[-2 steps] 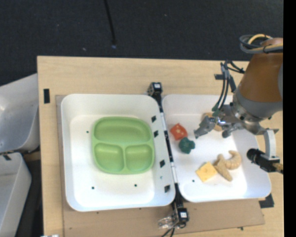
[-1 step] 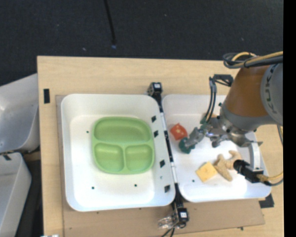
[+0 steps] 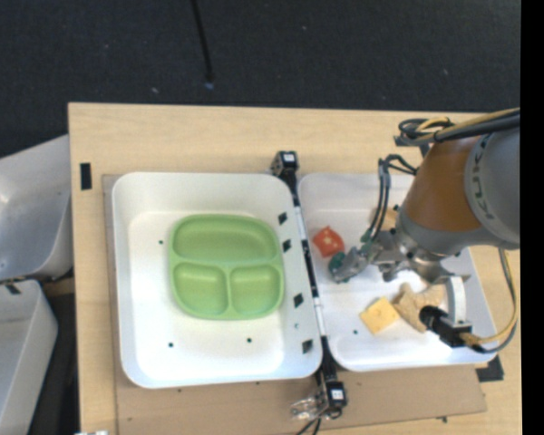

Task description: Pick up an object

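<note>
Objects for picking are seen in the right white bin (image 3: 344,356), where the jaws (image 3: 344,265) are lowered at its left part, beneath the grey arm (image 3: 490,188) with its orange band (image 3: 440,184). Whether the jaws are spread or pressed together cannot be told, since they appear as a dark, blurred shape against the bin floor. A small red block (image 3: 326,240) is seen just beside the jaws, slightly above and to their left in the view; contact cannot be judged. A yellow wedge-shaped piece (image 3: 378,316) lies near the jaws, below and to their right. A tan object (image 3: 410,307) lies just beyond the yellow piece, further right. Well to the left of the jaws, across the divide between the bins, a green compartment plate (image 3: 225,265) is set flat in the left white bin (image 3: 145,352). Both bins are carried by a pale wooden bench (image 3: 208,134).
</note>
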Controlling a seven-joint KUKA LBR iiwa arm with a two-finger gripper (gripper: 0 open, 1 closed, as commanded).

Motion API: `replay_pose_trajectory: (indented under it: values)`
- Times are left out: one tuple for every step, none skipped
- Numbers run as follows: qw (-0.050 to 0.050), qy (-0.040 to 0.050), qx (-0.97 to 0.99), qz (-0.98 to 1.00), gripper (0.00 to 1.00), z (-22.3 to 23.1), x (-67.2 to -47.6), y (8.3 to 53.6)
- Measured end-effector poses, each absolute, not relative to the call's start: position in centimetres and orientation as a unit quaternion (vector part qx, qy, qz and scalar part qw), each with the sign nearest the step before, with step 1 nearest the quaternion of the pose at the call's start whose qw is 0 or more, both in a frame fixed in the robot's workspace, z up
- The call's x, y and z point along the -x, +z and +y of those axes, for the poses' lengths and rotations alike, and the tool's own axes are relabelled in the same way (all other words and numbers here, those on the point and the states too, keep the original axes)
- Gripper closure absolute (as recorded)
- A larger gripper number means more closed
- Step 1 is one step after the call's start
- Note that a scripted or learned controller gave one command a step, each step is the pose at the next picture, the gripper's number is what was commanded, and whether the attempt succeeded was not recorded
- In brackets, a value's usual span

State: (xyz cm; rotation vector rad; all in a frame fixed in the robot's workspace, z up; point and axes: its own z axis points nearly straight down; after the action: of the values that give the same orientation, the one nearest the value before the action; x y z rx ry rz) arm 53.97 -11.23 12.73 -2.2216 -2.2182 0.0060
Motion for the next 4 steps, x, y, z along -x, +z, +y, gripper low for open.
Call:
replay_pose_trajectory:
  values:
    - [-0.001, -0.0006, 0.710, -0.705, 1.00, -11.3, -54.1, 14.0]
    - [-0.002, -0.0012, 0.706, -0.708, 1.00, -11.6, -55.3, 19.1]
    - [-0.003, -0.0018, 0.706, -0.708, 1.00, -10.9, -55.4, 23.7]
    - [-0.002, -0.0010, 0.706, -0.709, 1.00, -11.0, -55.5, 26.1]
